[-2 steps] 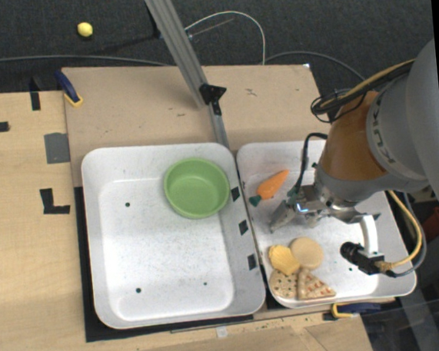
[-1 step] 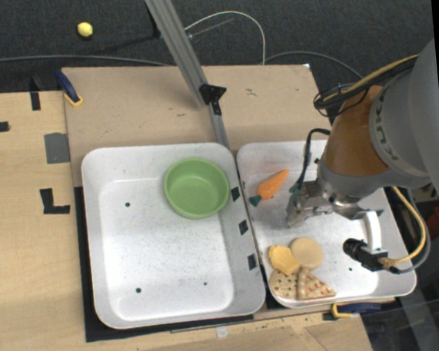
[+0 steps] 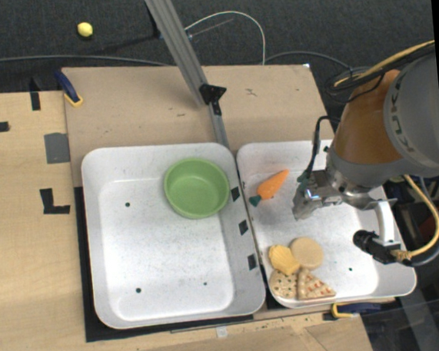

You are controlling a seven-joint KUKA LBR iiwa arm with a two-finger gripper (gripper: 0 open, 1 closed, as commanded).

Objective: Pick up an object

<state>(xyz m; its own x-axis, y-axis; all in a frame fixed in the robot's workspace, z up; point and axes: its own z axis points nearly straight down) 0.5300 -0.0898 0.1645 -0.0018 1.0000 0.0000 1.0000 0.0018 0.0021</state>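
Risk: gripper (image 3: 308, 201), finger state unclear, may nudge the carrot (image 3: 271, 186) against the right bin's (image 3: 369, 284) left wall.

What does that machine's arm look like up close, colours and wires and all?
The arm is a thick, rounded grey tube with a broad orange band above the wrist. Its claw is a small silvery metal block. Black and yellow cables loop around it.

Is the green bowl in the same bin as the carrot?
No, the green bowl sits in the left bin, while the carrot lies in the right bin.
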